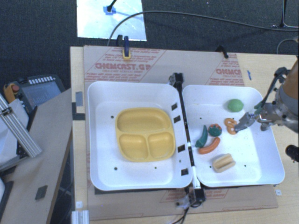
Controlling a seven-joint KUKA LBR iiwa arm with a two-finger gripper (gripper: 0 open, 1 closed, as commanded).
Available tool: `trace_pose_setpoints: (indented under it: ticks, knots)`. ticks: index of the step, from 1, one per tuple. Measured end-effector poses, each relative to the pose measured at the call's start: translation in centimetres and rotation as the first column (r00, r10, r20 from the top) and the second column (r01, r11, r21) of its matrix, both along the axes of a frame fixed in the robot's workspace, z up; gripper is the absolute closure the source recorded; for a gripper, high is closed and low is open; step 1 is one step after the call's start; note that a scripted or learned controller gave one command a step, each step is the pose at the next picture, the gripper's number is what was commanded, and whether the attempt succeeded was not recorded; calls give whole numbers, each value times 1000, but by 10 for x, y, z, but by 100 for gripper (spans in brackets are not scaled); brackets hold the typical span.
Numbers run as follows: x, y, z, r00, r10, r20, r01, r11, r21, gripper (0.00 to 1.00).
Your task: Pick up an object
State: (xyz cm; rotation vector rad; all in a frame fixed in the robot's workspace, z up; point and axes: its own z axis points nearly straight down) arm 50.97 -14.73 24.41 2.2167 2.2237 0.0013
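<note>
The left bin (pixel 100 101) carries a yellow divided tray (pixel 142 134) at its centre. In the right bin (pixel 261 171), a green pepper (pixel 202 136), tomato (pixel 214 129), sausage (pixel 209 145) and bun (pixel 223 162) crowd mid-floor, a lime (pixel 235 105) near the far edge. The gripper (pixel 239 127) sits beside the orange pretzel (pixel 230 124); whether it is wide or narrow, I cannot tell. That thin, flat pretzel could slip sideways, or the neighbouring tomato get nudged.

Grey metal tool (pixel 244 124), dark cable (pixel 269 90) above, orange band (pixel 294 73)
</note>
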Motion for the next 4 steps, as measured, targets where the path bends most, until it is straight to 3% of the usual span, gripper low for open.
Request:
trace_pose_setpoints:
  ticks: [3, 4]
  knots:
    - [9, 7, -157, 1000, -2, 1, 2, 1000, 5, 0]
    - [11, 6, -144, 1000, -2, 8, 2, 1000, 1, 100]
